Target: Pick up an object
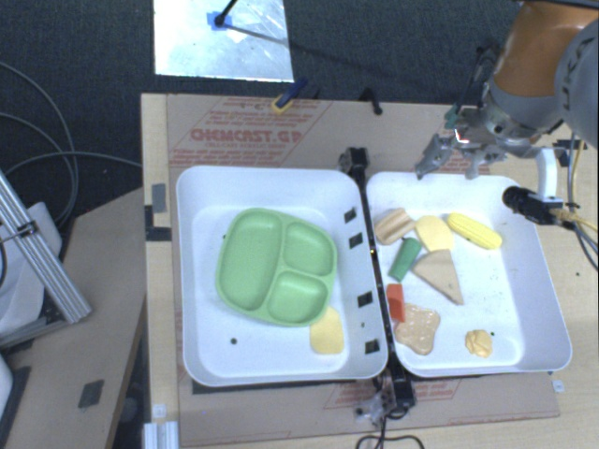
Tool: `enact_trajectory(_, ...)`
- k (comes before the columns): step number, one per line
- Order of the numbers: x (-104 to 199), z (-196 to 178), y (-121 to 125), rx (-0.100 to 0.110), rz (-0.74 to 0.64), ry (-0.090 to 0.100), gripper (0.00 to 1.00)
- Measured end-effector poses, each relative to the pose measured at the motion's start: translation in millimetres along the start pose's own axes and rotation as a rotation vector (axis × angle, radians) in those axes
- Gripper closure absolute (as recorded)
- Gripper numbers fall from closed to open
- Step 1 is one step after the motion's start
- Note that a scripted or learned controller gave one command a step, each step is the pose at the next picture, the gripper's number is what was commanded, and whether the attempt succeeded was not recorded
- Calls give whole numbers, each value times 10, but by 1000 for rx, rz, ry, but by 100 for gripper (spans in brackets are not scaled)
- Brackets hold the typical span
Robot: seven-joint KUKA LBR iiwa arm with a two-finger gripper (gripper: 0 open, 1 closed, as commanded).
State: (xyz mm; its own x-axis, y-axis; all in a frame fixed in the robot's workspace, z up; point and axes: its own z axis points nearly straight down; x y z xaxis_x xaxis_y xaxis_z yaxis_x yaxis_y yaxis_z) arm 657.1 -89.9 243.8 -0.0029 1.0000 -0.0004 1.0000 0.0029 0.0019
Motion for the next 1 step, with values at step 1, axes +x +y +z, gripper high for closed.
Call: enact_trajectory(1, -287, 1542, -363, 15, 5, 1, 0)
